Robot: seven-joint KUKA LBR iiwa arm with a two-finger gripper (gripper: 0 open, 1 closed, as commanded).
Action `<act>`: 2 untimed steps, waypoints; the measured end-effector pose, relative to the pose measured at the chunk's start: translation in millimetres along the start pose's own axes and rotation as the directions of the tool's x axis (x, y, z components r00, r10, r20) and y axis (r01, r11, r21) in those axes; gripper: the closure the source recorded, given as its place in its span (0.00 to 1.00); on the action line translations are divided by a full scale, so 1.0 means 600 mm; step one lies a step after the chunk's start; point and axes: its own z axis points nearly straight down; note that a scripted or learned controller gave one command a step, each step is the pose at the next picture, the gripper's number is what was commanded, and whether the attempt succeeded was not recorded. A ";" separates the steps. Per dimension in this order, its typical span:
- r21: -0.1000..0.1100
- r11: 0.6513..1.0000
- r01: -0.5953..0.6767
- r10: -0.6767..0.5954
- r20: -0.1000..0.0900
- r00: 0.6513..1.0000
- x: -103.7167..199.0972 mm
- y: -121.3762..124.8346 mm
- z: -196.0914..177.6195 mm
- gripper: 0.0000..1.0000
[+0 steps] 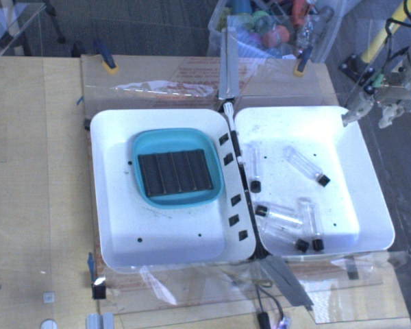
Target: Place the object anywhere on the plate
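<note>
A teal plate (142,146) with a dark ribbed insert (175,173) lies in the left white bin (113,225). Several clear vials with black caps lie in the right white bin (370,211): one vial (251,163) near the divider, one vial (307,166) lying diagonally in the middle, and a cluster of vials (291,219) at the front. My gripper (365,118) hangs over the right bin's far right corner, away from the vials. Its two fingers stand apart with nothing between them.
A clear box of colourful toys (277,9) stands behind the bins. A row of black clips (231,177) runs along the divider between the bins. Cables (267,307) lie at the bench's front edge.
</note>
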 end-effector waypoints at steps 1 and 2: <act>-0.001 1.000 -0.011 0.011 0.001 1.000 -0.005 0.039 0.022 0.00; -0.002 0.995 -0.097 0.097 0.000 0.995 -0.005 0.039 0.016 0.00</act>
